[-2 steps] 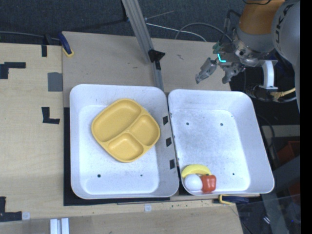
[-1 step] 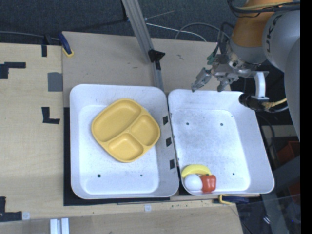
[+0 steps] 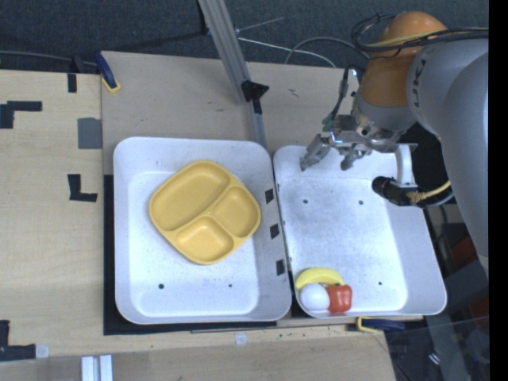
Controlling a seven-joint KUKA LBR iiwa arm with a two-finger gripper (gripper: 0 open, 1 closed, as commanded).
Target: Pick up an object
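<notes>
Bench surface of pale wood (image 3: 48, 236): spans the left of the camera view, marked with dark tape pieces.

Left shallow white bin (image 3: 131, 292): sits near the middle of the bench. Holds one yellow three-compartment plastic plate (image 3: 205, 211), lying flat in the upper half of the bin, turned at a slant to the bin walls, clear of all four walls.

Grey metal pole (image 3: 230, 46): rises slantwise from behind the seam between the bins, with a black fitting near its lower part.

Right shallow white bin (image 3: 357, 236): touches the left bin along its inner wall. Holds three small things clustered in the near left corner, against the front wall: yellow curved piece (image 3: 318, 275) at the back, white round ball (image 3: 314, 298) just in front of it, red blocky piece (image 3: 340, 298) touching the ball on its right side. All three lie well apart from the gripper.

Two-finger gripper (image 3: 327, 159): hangs over the far edge of the right bin, near its far left corner. Fingers (image 3: 309, 158) spread apart, released, nothing between them.

Grey arm with orange band (image 3: 397, 70): enters from the right, wrist above the gripper, black cable looping alongside.
</notes>
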